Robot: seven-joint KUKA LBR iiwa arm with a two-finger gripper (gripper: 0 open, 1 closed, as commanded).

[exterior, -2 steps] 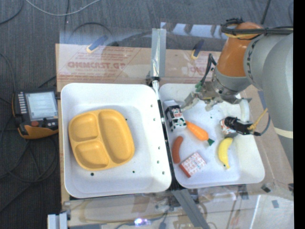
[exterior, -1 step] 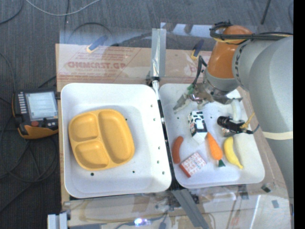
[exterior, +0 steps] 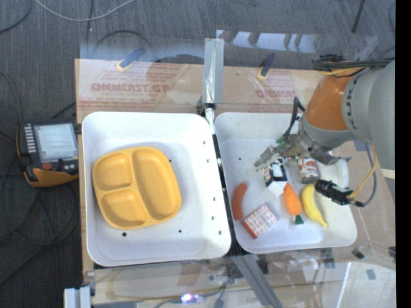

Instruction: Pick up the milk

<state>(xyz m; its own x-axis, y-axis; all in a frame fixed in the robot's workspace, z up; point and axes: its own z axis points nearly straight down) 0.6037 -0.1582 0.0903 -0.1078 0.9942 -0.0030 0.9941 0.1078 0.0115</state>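
The milk (exterior: 277, 174), a small white carton with black markings, lies in the right bin (exterior: 244, 133) near its middle. My gripper (exterior: 275, 155) hangs just behind and above the carton, at the end of the grey arm with the orange band (exterior: 327, 108). Its fingers (exterior: 264, 160) are spread open and nothing is between them. The carton rests on the bin floor, touching or almost touching the top of a carrot (exterior: 293, 201).
Around the milk are a red-and-white can (exterior: 309, 167), a banana (exterior: 313, 205), a red-and-white box (exterior: 260, 221) and a red sausage (exterior: 239, 200). The left bin (exterior: 192, 236) holds a yellow divided plate (exterior: 135, 186).
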